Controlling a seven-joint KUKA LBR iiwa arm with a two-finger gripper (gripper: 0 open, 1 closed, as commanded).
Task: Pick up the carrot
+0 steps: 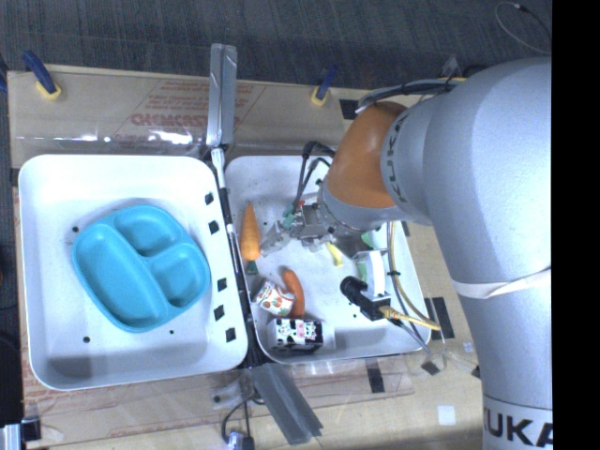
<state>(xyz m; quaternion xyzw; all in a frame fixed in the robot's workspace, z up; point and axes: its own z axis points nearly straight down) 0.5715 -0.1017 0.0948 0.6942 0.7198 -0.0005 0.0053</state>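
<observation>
From my desk I see the carrot (249, 233) lying in the bin on the view's right (267, 178). It lies lengthwise along that bin's left wall, close to the divider between the two bins, with its thinner end toward the far side. The arm (487, 157) reaches in from the right and bends down over this bin, and the gripper (281, 233) sits low, just beside the carrot on its right. Whether the two touch I cannot tell. How far the pincer is open I cannot tell either, since its tip is small and blurred against the white floor. The carrot looks to be lying on the bin floor rather than lifted. Nearer to me in the same bin lies an orange-red sausage (294, 291). A small red-and-white cup (273, 298) is just beside it on the left, and a black-and-white carton (298, 334) sits at the near wall — all three well apart from the gripper. A small yellow piece (335, 254) shows under the wrist. The other bin (56, 204) holds a blue divided plate (94, 251), set at a slant.
</observation>
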